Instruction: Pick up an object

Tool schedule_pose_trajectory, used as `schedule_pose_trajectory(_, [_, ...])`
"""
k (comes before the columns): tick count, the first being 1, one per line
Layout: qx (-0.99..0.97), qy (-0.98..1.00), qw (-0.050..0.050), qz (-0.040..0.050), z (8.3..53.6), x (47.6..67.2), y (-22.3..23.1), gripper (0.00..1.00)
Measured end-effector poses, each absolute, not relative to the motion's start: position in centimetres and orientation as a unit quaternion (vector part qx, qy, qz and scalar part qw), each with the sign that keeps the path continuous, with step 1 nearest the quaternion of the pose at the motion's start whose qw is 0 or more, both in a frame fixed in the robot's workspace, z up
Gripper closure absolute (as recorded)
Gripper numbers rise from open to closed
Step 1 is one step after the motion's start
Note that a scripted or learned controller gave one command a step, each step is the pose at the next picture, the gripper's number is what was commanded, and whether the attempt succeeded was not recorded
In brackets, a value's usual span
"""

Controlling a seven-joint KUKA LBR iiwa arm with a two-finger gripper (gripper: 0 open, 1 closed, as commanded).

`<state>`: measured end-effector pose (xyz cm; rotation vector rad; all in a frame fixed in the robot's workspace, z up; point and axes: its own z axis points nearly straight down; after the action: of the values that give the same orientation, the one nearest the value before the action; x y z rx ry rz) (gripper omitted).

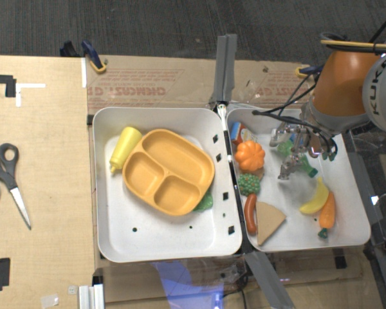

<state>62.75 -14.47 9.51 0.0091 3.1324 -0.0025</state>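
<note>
My gripper [288, 165] hangs over the back middle of the right bin [357, 237], reaching in from the right under the orange wrist band. A green toy [303, 167] lies right beside and partly beneath it, with more green just behind. An orange pumpkin [249, 155] sits to its left, above a green broccoli [249, 183]. A red sausage [251, 213] and a tan wedge [269, 220] lie at the bin's front left. A yellow banana [315, 199] and an orange carrot [327, 212] lie at the front right.
The left bin [109, 237] holds an orange divided plate [168, 171], a yellow bottle [125, 148] and a green piece [206, 203] tucked under the plate. Scissors [9, 179] lie on the bench at far left. A grey divider bar [224, 69] stands behind the bins.
</note>
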Motion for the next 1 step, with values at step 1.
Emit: schedule_pose_trajectory(1, [0.003, 1.0, 0.008, -0.0016, 10.64, 62.93, -14.49, 1.0])
